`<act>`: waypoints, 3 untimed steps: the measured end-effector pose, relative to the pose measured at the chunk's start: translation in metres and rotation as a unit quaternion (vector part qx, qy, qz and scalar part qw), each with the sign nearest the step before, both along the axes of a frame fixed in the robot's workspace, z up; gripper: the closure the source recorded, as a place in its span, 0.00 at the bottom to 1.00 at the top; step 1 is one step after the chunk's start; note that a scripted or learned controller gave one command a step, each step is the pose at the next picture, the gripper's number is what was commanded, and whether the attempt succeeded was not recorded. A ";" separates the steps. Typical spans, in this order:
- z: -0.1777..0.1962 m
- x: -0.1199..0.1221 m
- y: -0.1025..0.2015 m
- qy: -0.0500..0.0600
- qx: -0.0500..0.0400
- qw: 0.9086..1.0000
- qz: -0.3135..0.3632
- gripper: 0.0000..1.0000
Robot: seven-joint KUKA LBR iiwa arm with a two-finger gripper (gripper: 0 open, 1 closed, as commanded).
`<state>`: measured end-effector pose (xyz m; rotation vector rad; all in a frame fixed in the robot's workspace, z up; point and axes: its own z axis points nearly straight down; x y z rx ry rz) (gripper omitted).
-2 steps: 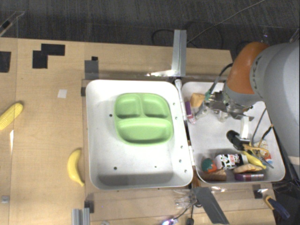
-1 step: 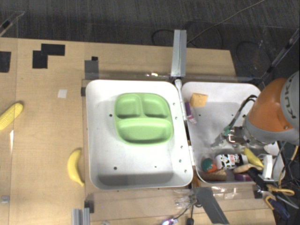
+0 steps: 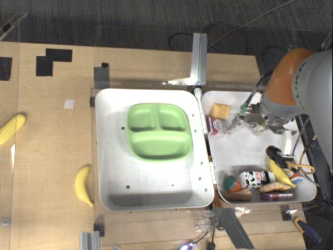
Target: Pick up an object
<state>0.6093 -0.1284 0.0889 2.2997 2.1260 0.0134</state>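
gripper (image 3: 256,120): over right bin (image 3: 237,155), grip state unclear | nearby object: tan cube (image 3: 220,111), upper-left corner

Green tray (image 3: 158,130) in left bin (image 3: 104,155), pincer (image 3: 245,120) over right bin (image 3: 234,155)

Two white bins (image 3: 104,155) sit on a tan wood table (image 3: 47,155). The plate (image 3: 157,130) is light green. The banana (image 3: 83,185) and corn (image 3: 11,129) are yellow. The block (image 3: 220,111) is tan-orange. The arm (image 3: 307,82) is grey with an orange band.
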 end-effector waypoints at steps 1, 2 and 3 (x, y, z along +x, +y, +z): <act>0.001 -0.119 -0.036 0.001 -0.001 0.999 0.039 0.00; 0.000 -0.024 0.002 0.000 0.001 1.000 -0.021 0.00; 0.003 0.026 0.018 0.003 -0.015 0.997 0.073 0.00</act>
